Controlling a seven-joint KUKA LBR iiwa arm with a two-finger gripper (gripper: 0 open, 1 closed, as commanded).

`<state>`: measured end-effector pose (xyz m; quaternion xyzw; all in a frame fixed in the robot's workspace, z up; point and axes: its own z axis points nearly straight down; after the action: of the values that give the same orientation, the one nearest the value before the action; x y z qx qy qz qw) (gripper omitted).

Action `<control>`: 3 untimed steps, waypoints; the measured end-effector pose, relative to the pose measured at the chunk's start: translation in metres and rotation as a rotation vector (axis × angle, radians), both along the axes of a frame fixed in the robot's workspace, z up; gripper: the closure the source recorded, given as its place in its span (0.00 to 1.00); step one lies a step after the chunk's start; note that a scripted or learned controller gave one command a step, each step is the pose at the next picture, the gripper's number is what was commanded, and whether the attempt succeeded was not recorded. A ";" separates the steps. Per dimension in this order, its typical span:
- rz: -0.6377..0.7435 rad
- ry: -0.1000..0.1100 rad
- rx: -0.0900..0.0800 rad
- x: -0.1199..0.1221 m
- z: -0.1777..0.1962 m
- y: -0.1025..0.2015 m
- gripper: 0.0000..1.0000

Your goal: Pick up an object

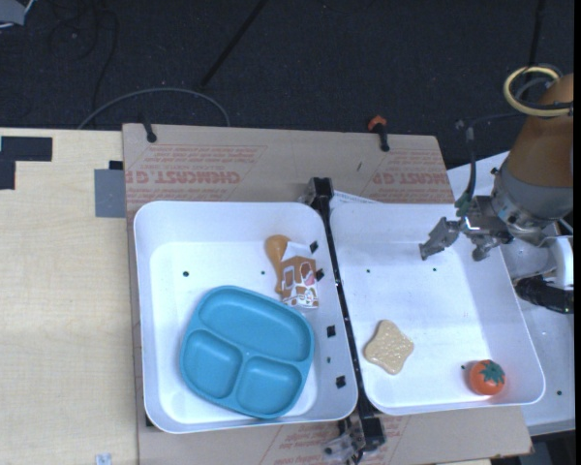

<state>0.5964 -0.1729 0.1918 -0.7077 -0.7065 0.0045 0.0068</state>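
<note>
My gripper (457,244) hangs over the upper right part of the right bin (436,303), open, with nothing between its fingers. In that bin a tan slice of toast (388,347) lies near the lower left, well below the gripper. An orange tomato-like fruit (485,378) sits in the bin's lower right corner. The left bin (165,260) holds a blue divided plate (247,352), a small printed carton (299,284) and a tan-orange piece (277,250) by the dividing wall.
The black divider (331,289) runs between the two bins. Cardboard (271,168) lies under and behind them. Cables trail over the dark floor at the back. A pale wooden bench top (48,298) spreads to the left.
</note>
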 end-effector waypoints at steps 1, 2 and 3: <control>0.002 -0.013 -0.002 0.003 0.008 0.000 0.00; 0.003 -0.010 -0.002 0.005 -0.035 0.002 0.00; 0.002 -0.010 -0.002 0.006 -0.078 0.004 0.00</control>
<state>0.6025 -0.1689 0.1140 -0.7070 -0.7072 0.0016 0.0025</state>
